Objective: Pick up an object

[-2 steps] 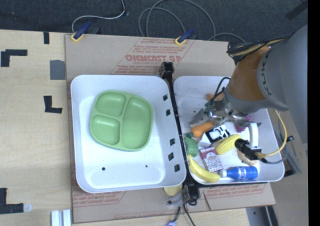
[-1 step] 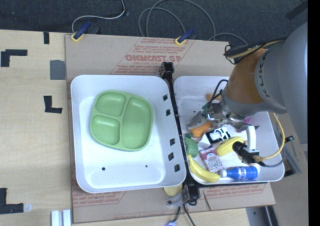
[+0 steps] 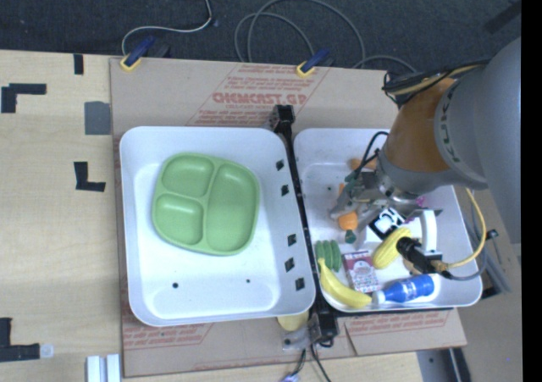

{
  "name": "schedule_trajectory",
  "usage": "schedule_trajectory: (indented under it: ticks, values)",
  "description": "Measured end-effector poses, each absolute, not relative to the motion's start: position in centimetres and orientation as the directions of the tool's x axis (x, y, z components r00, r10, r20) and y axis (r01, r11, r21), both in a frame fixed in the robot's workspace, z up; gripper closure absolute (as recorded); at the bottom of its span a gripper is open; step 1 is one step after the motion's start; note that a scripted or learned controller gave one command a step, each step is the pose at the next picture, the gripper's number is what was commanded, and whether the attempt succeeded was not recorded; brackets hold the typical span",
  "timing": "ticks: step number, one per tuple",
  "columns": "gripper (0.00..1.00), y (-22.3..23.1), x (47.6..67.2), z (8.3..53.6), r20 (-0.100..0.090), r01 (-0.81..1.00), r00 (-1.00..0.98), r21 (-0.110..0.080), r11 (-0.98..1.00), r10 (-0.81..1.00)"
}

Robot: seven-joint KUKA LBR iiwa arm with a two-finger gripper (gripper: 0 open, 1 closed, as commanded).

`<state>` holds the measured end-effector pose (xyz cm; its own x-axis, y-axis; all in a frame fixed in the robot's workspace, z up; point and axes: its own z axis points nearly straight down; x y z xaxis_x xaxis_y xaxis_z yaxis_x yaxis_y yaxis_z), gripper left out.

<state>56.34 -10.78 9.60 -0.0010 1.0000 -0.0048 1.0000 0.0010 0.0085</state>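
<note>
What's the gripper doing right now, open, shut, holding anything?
Gripper: cannot be told. It is low in the right bin, over the orange item, among the clutter.

Two white bins (image 3: 135, 202), one green divided plate (image 3: 206, 204), two bananas (image 3: 341, 286), one blue bottle (image 3: 409, 290).

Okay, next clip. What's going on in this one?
A grey arm with an orange band reaches in from the right and is down in the right bin, its claw low over a small orange object among the clutter. Nearby lie a banana, a blue-and-white bottle and a small green item. The left bin holds a green divided plate. Nothing visibly sits in the claw, so no pick is confirmed.
</note>
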Motion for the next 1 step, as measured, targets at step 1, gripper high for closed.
schedule_trajectory:
  ticks: [1]
  values:
    - [1.0,-4.4,54.92,18.87,0.003,1.0,-0.008,0.005,0.008,1.0]
